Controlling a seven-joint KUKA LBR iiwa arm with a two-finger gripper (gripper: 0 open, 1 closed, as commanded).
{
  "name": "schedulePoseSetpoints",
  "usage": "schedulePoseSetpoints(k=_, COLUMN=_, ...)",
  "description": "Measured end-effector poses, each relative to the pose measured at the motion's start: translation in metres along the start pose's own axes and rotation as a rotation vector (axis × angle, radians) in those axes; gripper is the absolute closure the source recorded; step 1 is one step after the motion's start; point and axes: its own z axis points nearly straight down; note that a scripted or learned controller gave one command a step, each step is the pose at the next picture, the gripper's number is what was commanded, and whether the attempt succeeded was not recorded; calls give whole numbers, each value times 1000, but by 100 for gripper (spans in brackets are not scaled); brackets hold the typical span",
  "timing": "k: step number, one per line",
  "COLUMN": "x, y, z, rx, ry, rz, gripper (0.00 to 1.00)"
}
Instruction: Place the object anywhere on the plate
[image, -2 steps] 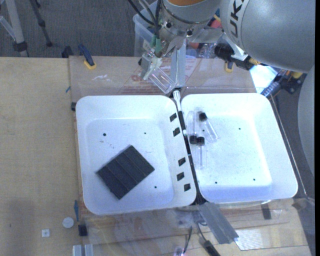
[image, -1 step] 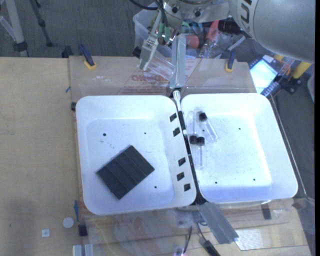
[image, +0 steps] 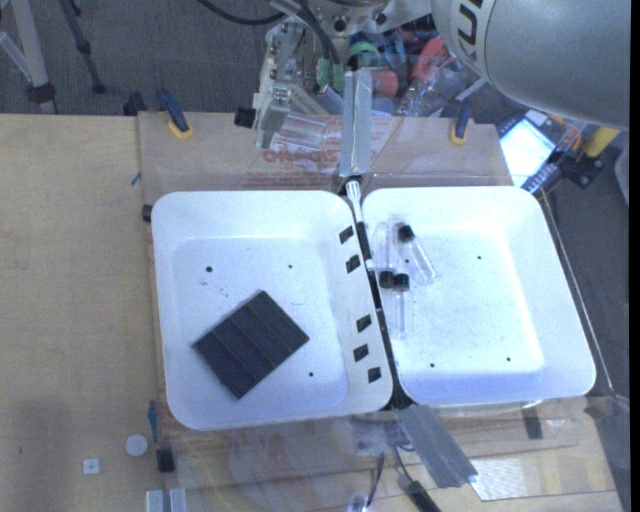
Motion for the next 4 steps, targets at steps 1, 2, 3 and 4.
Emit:
schedulePoseSetpoints(k=1, x=-4, y=1, z=0, rx=0, ry=-1, rz=-142, gripper=100)
schedulePoseSetpoints(k=2, x=-8, y=0, z=0, rx=-2, ry=-2, rz=-832, gripper=100)
schedulePoseSetpoints(k=3, x=-8, y=-4, z=0, rx=-3, ry=-3, rz=-1360, gripper=100)
schedulePoseSetpoints(k=4, x=5, y=-16, z=0, rx=-8, ry=5, rz=-2151, gripper=100)
